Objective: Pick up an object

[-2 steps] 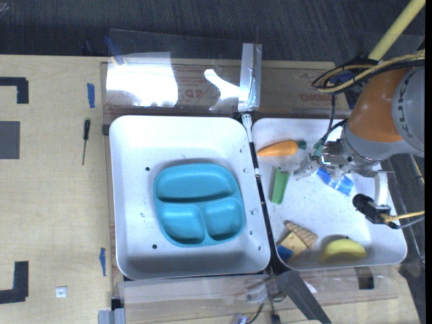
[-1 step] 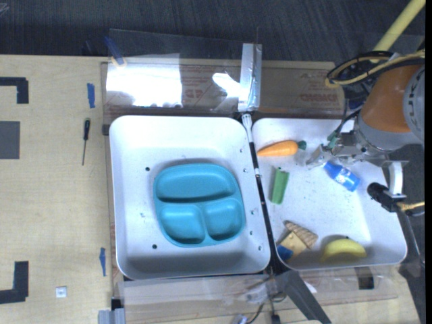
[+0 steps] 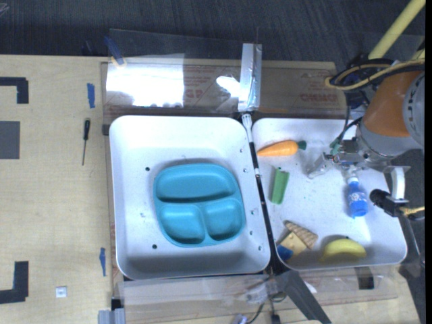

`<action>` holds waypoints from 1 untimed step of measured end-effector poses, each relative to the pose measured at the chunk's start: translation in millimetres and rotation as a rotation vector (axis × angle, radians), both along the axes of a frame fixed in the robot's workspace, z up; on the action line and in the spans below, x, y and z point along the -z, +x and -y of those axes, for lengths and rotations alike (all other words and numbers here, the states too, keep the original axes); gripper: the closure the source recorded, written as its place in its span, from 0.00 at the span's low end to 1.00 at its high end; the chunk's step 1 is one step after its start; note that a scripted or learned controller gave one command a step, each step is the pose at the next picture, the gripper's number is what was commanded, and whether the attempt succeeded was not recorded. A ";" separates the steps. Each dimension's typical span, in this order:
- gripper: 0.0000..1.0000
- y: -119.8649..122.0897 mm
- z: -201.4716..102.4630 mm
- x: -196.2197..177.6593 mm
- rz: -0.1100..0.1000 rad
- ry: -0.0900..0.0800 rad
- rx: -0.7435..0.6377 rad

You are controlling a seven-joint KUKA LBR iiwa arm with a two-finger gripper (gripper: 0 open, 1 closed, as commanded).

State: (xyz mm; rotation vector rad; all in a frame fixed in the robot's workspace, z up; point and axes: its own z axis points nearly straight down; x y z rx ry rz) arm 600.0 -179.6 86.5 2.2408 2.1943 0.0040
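The right bin (image 3: 385,248) holds an orange carrot (image 3: 277,149) at its far left, a green block (image 3: 279,185) below it, a small blue bottle (image 3: 356,199), a yellow banana (image 3: 344,250) near the front wall, and a tan wooden piece (image 3: 298,237) with a small blue item (image 3: 284,252) beside it. My gripper (image 3: 316,165) hangs low over the bin's bare floor, right of the carrot and up-left of the bottle. Nothing is visibly held in it.
The left bin (image 3: 128,140) carries a blue divided plate (image 3: 198,202). The grey arm with its orange band (image 3: 388,106) covers the right bin's far right corner. A shiny plastic sheet (image 3: 175,83) lies behind the bins. A screwdriver (image 3: 86,139) rests on the bench at left.
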 end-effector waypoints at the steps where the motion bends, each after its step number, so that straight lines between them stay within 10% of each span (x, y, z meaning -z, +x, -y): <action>1: 0.00 -50.7 28.1 -79.7 0.002 -0.002 -0.006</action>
